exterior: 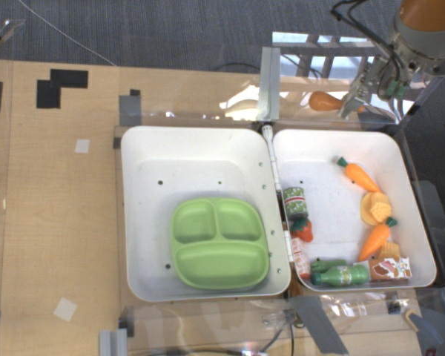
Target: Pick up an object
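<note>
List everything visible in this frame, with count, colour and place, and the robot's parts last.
bins: 2, white, side by side on the bench
divided plate: 1, green, left bin
toy carrots: 2, orange, right bin, right side
yellow toy food: 1, yellow, between the carrots
bottle: 1, green, right bin, near edge
small carton: 1, red and white, right bin, near right corner
can: 1, green label, right bin, left wall
gripper: 1, grey, above right bin's far edge

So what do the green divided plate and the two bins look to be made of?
Green plate: likely moulded plastic, matte, uniform colour with soft rounded dividers. Left bin and right bin: probably white plastic, smooth, slightly glossy, with rounded moulded corners; painted metal can't be excluded.
</note>
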Action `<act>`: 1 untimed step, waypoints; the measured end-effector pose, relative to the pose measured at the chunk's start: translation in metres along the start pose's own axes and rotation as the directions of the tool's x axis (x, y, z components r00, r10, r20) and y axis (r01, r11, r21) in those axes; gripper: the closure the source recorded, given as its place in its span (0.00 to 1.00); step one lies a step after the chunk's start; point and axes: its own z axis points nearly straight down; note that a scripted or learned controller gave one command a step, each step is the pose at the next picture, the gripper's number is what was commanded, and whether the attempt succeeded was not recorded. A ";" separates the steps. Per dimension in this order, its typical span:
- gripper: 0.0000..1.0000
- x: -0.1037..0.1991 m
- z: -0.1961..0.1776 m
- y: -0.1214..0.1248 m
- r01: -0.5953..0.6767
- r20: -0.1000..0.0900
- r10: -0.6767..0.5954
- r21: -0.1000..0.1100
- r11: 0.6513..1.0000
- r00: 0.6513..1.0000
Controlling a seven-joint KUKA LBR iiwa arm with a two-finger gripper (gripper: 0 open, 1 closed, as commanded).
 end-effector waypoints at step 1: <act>1.00 -0.001 -0.012 0.002 0.007 0.007 -0.007 -0.002 1.000 1.000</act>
